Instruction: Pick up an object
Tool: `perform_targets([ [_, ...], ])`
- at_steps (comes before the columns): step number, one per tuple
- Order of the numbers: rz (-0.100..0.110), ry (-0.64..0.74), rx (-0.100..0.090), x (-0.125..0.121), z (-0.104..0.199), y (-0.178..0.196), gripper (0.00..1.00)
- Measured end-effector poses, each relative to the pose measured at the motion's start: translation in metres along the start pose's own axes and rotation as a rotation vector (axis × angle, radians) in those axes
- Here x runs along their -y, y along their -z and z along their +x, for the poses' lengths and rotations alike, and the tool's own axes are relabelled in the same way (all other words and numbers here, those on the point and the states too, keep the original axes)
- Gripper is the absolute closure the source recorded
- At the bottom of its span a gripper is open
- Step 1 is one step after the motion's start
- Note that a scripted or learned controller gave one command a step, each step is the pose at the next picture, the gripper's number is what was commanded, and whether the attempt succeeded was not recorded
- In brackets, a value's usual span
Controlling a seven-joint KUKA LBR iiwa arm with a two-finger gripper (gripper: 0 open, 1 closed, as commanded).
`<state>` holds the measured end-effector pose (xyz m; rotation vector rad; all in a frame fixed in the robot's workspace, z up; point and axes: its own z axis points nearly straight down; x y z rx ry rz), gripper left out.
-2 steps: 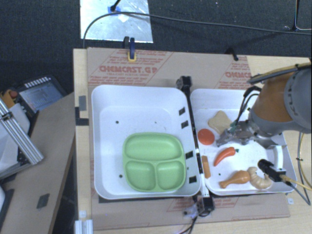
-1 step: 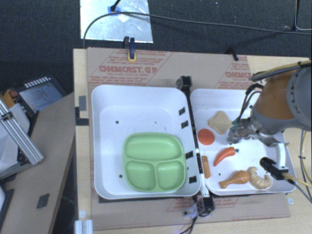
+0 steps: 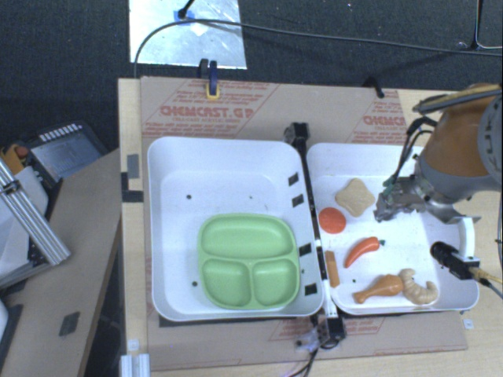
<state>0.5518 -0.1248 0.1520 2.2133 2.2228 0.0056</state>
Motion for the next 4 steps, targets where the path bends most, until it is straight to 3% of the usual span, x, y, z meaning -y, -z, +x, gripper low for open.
perform_targets([
  [2,-0.002,0.0,0.001,0.0,-0.01,0.103,1.0],
  [4,0.005,0.005,-0.002,0.009,0.101,0.087,1.0],
])
